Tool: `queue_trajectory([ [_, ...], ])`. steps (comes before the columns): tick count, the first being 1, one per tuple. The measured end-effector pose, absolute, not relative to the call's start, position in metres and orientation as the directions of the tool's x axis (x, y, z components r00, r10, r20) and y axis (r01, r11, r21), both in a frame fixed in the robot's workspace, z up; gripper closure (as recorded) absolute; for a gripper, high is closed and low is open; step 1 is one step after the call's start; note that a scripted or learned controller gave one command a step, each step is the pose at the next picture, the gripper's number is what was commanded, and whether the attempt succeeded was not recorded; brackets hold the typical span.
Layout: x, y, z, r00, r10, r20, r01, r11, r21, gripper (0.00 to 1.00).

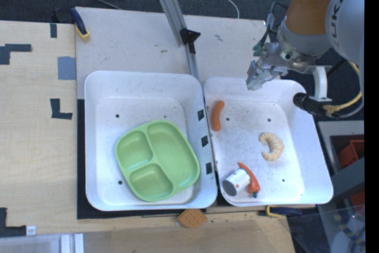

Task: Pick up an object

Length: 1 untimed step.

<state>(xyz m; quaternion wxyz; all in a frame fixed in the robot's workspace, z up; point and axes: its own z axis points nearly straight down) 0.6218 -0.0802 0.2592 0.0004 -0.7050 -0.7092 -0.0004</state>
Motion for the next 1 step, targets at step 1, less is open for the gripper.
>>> queue_trajectory([
  [1,0.5979,-0.0366,0.2457,-0.005,1.000,0.001,1.000,0.005,-0.004,1.00],
])
